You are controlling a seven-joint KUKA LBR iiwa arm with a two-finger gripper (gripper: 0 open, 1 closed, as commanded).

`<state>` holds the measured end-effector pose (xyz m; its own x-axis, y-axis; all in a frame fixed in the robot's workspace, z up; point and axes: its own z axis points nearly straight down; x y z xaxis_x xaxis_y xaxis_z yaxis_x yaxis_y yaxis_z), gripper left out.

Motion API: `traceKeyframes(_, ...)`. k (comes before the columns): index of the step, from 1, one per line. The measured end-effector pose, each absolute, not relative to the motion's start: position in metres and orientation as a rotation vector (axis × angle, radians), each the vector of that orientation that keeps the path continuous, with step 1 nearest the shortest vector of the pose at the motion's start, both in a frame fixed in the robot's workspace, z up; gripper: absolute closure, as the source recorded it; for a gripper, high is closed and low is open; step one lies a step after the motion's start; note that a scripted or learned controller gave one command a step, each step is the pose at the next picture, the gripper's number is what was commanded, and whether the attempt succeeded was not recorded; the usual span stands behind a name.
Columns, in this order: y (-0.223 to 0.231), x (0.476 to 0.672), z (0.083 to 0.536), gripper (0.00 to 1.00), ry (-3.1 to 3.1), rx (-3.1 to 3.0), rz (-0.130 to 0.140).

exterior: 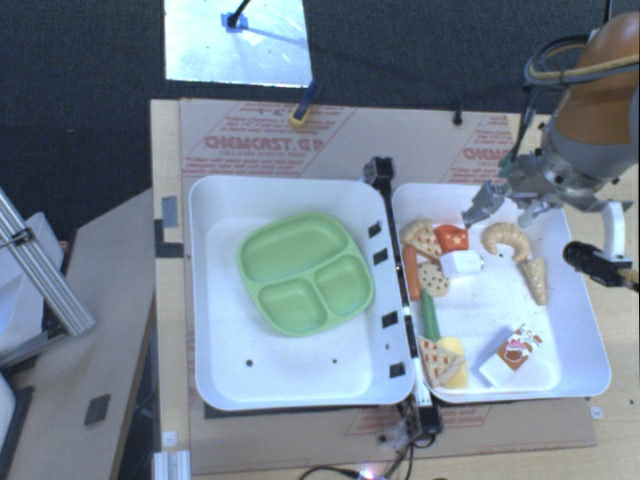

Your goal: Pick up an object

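We see the grey two-finger gripper point(497, 200) hovering over the far edge of the right shallow white plastic bin point(580, 368), w/ the orange-banded arm point(600, 78) coming in from the right. Its two fingers look spread apart and we see nothing between them, so we judge it released and carrying nothing.

The task names no particular object; candidates are all the toy foods in the right bin. Just below the jaws, nearly under them, lie a small red block point(452, 237) and a white rectangular block point(461, 263). Just beside the jaws, toward the arm side, is a tan croissant-shaped piece point(507, 238), and beyond that a beige cone-shaped piece point(537, 280). On the other side sit a lattice-topped tan pie slice point(421, 238), a round brown cookie point(433, 279) and an orange carrot-like stick point(411, 271). Well away from the jaws, toward the near rim, are a green stick point(429, 315), a yellow-and-tan wedge point(443, 360) and a small white carton w/ red print point(513, 353); its print is too small to read.

The pieces look scattered loose, prob. dumped as random pick targets; the jaws sit above the densest cluster, which we judge is the aim.

The left white bin point(220, 368) holds a light-green three-compartment plastic tray point(305, 273), well apart from the jaws. The brown board point(260, 143) under the bins reads "CHEMCAST GP" in red, repeated near the far right corner.
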<state>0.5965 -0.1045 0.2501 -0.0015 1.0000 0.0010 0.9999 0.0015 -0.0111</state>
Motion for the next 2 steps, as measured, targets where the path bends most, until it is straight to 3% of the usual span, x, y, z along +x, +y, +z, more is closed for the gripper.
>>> traceKeyframes(1,-0.104,0.599,0.257,0.0,-2.226,-2.218,-0.002)
traceKeyframes(2,-0.101,0.601,0.216,0.0,-2.224,-2.219,0.0)
